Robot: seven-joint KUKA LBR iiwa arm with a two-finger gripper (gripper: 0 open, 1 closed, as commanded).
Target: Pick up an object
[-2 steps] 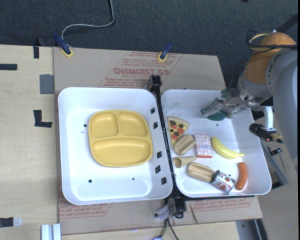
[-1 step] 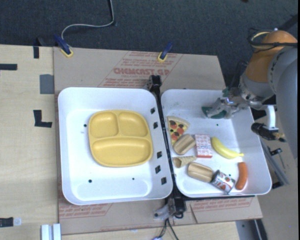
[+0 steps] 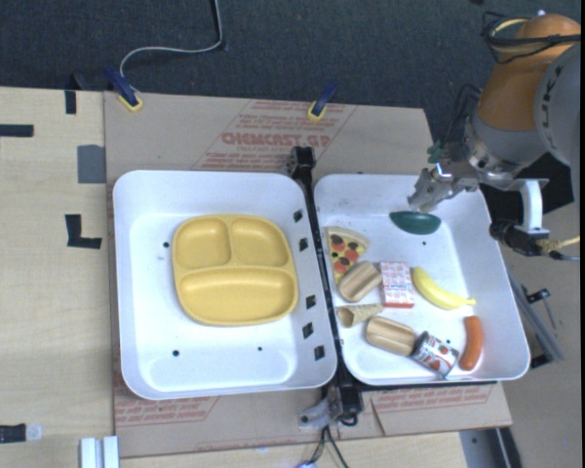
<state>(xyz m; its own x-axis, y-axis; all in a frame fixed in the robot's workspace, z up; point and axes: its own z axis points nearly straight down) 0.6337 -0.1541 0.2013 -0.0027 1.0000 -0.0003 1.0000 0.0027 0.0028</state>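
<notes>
Bright, even overhead light; white bins (image 3: pixel 136 261) glare slightly; shadows soft and short; focus mildly soft throughout; far floor dark.

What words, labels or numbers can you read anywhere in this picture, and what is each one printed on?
"CHEMCAST" in red, followed by letters too blurred to read: on the brown cardboard sheet under the bins.
Print on the small red-and-white carton: too small to read.
Label on the small can: too blurred to read.

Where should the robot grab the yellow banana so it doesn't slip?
Probably across the middle of the curved yellow toy banana, coming straight down from above. It lies flat on the right white bin's floor, running from upper left to lower right, with open space on both long sides there, so the fingers would fit around its narrow width.
</notes>
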